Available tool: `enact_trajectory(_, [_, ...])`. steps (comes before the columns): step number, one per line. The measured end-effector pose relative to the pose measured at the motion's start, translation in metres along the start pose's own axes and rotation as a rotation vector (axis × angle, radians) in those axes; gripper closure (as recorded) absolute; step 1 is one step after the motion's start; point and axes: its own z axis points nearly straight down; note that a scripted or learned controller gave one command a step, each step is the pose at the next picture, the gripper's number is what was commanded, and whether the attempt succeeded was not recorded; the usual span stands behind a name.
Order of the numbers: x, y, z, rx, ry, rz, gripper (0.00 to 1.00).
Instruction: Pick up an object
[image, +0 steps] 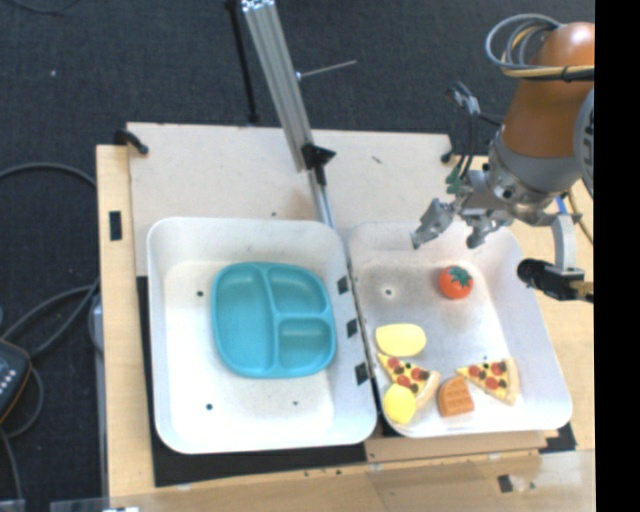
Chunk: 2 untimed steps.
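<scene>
The tomato (455, 282) lies in the right bin (530, 330), near its back, just below and apart from the gripper (455, 228); the jaws stand spread with nothing between them, so no object is picked up and the whole grasp and lift remain; nearer the front lie 2 pizza slices (408, 376), 2 yellow pieces (400, 340) and an orange piece (455, 398); the left bin (180, 250) holds 1 teal divided plate (272, 320).
</scene>
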Motion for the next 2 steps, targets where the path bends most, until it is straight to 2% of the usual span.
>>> enact_trajectory(1, [0.0,0.0,0.0,0.0,0.0,0.001,0.0])
enact_trajectory(2, [0.009,-0.003,0.054,0.005,0.0,0.002,0.0])
